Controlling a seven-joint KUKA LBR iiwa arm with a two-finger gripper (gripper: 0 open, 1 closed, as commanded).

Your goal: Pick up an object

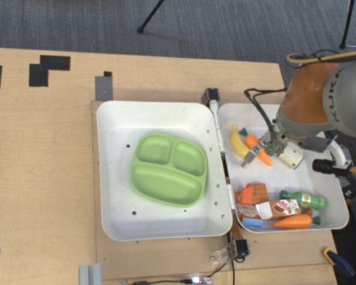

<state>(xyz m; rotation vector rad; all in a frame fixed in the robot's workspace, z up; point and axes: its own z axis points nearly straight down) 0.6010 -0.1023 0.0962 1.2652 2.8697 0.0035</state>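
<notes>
Currently my gripper (256,153) sits in the right bin (338,218) at 12 o'clock, fingers apparently closed on a small orange carrot (258,150): light, stiff, slick; grip mid-body.

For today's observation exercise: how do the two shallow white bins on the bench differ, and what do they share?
The left shallow white bin holds a single green divided plastic plate; the right shallow white bin holds several small toy foods, among them a yellow banana and an orange carrot. The gripper is over the right bin, not the left. Both are white, shallow and side by side.
</notes>
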